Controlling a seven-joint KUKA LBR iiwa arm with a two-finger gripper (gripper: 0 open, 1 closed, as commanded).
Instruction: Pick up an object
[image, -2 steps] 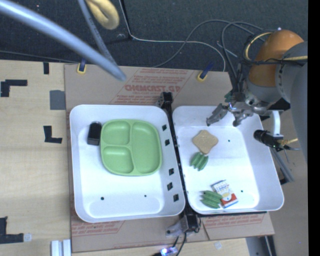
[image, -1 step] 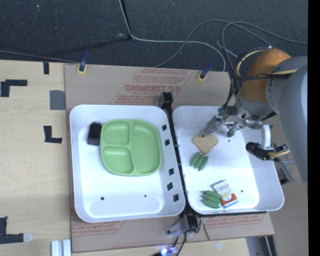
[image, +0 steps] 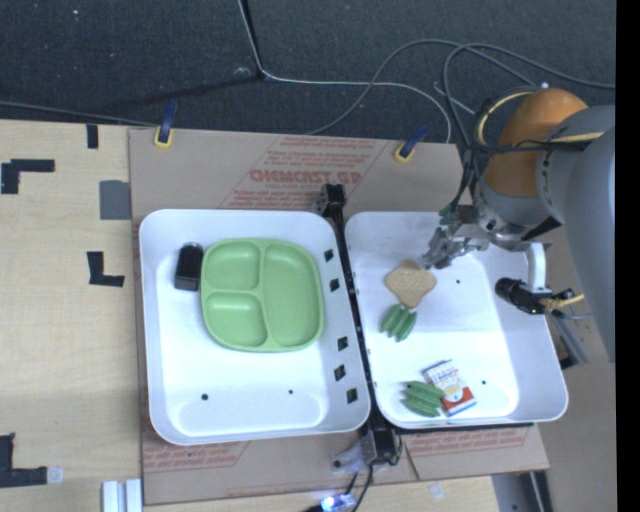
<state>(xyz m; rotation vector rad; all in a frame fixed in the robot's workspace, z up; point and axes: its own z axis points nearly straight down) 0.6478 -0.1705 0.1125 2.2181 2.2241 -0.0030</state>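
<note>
Approach step: gripper (image: 447, 247) low in the right bin (image: 520, 350), just up-right of the bread (image: 410, 285).
Nothing visibly held. Can't tell the pincer state, too small and blurred. Next move probably needs a shift down-left over the bread, then descend and close. Other candidates: beans (image: 398, 322) below the bread, packet (image: 447, 386) near the front wall. Arm hides the bin's far right corner.
</note>
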